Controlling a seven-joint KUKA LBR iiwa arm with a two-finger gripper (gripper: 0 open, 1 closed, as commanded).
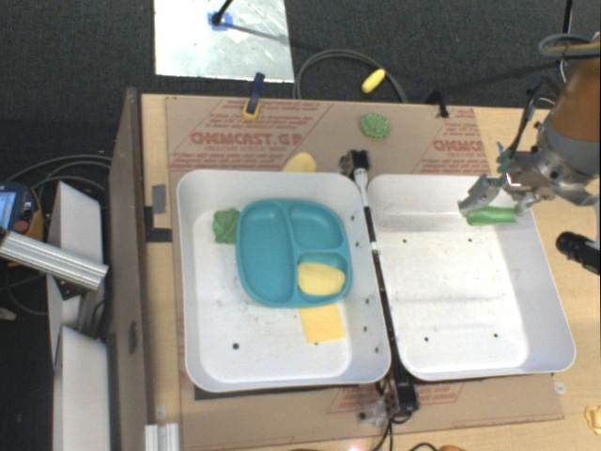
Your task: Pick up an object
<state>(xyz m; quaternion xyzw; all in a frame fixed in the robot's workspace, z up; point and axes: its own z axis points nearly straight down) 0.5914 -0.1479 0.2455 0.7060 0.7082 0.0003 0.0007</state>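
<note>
Right white bin (526, 346) on bench, gripper (490, 201) at its far edge, closed around green stick (492, 216)

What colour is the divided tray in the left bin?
Teal blue; the tray shows clearly in the camera view.

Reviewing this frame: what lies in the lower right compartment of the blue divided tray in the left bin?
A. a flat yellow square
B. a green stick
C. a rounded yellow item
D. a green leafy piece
C: a rounded yellow item sits in the lower right compartment of the blue tray, while the flat yellow square lies on the bin floor below the tray.
</note>
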